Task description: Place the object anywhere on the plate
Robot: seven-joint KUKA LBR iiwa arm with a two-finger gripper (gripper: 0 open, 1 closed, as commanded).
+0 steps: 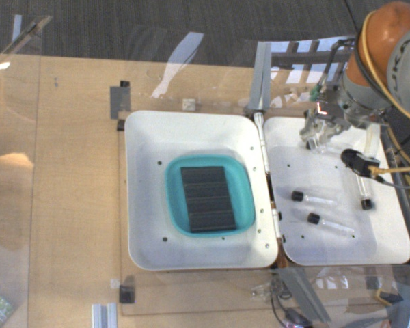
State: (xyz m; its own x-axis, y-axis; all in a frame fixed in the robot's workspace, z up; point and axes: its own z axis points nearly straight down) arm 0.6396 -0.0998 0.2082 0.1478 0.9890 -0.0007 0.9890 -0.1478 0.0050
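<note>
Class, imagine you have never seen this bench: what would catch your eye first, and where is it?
Probably the teal plate bearing a dark ridged slab, in the middle of the left bin. Next, the arm's orange band at upper right, above the right bin, where clear tubes with black caps lie.

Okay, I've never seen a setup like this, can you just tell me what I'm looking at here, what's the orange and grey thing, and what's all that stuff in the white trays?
This is one picture from a camera fixed above a workbench, looking down at a slant. The orange and grey thing is a robot arm reaching in from the right. Its gripper hangs over the far end of the right bin; I can't see anything held in it. In that bin lie three small clear tubes with black caps: one tube, a second tube nearer the camera, and a third tube lying lengthwise by the right wall. The left bin holds a teal plate with a dark ridged slab on it.
</note>
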